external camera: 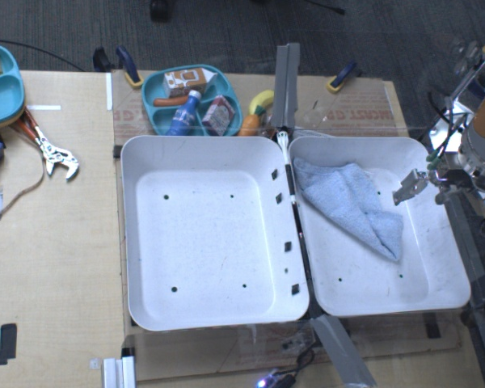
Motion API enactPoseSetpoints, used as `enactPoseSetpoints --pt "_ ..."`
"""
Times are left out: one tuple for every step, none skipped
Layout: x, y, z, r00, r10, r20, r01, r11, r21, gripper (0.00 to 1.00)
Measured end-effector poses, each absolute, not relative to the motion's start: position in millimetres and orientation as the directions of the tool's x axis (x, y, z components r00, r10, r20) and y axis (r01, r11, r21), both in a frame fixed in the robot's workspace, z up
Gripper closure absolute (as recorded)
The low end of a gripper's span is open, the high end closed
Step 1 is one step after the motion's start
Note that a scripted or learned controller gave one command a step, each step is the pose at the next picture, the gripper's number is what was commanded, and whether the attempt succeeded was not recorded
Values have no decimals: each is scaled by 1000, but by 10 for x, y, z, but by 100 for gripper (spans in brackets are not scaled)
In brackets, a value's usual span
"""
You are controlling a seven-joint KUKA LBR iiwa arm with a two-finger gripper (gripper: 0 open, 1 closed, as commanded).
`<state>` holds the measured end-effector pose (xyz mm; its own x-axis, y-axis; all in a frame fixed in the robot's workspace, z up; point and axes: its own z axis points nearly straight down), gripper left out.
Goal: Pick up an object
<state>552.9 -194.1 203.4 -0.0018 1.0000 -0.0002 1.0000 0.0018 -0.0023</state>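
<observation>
Item: arm end, seen at the right edge of the right bin.

- Wrist housing: pale grey to silver, rounded, with bright highlights on the upper face.
- Band: a narrow strip of orange is seen at the far right, above the wrist.
- Cabling: thin black cables are looped beside the housing, with paler leads running up toward the top right corner.
- Gripper: dark grey metal, slim, with one angular finger ending in a lighter tip. Finer details, screws and markings are too blurred to be listed.
</observation>
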Motion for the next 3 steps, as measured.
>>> enactPoseSetpoints --pt "5299 -2016 1924 173 985 0 985 -173 -3 0" --pt "5062 -2107 917 -84 996 4 996 84 -2 0" --pt "5431 -1335 915 -96 995 0 995 96 -1 0"
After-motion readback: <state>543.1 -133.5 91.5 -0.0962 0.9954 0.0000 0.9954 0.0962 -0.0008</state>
